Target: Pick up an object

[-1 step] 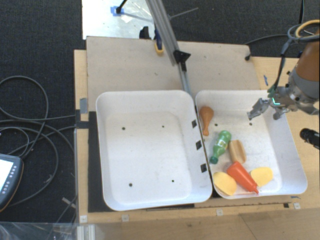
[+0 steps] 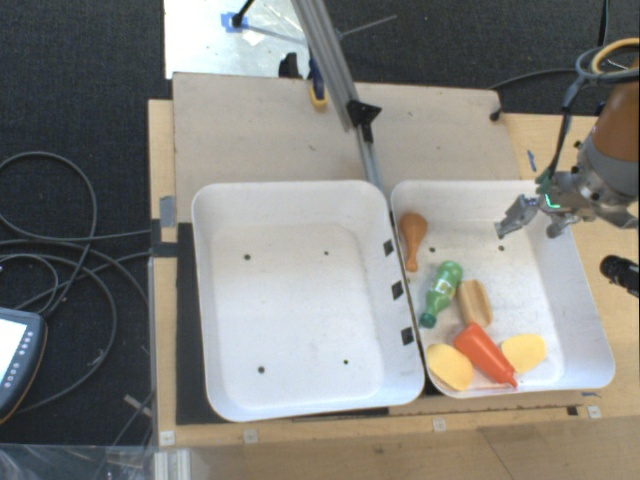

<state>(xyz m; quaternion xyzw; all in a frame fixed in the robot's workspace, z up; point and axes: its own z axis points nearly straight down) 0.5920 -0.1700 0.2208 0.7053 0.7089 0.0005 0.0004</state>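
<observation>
The right bin [image 2: 585,298] holds several toy foods. A brown drumstick [image 2: 412,233] lies by its left wall, with a green bottle [image 2: 440,291] and a hot-dog bun [image 2: 474,303] below it. Along the front lie an orange carrot [image 2: 486,354], a yellow piece [image 2: 450,366] and another yellow piece [image 2: 523,350]. My gripper [image 2: 535,222] hangs over the far right part of this bin, open, with nothing between its fingers. It is well apart from the foods, up and to the right of the bun.
The left bin [image 2: 290,196] stands beside the right one, and black clips [image 2: 397,288] join their shared wall. A slanted metal pole [image 2: 330,53] comes down to the bins' far junction. Cables [image 2: 60,268] and a tablet [image 2: 15,353] lie off the bench's left.
</observation>
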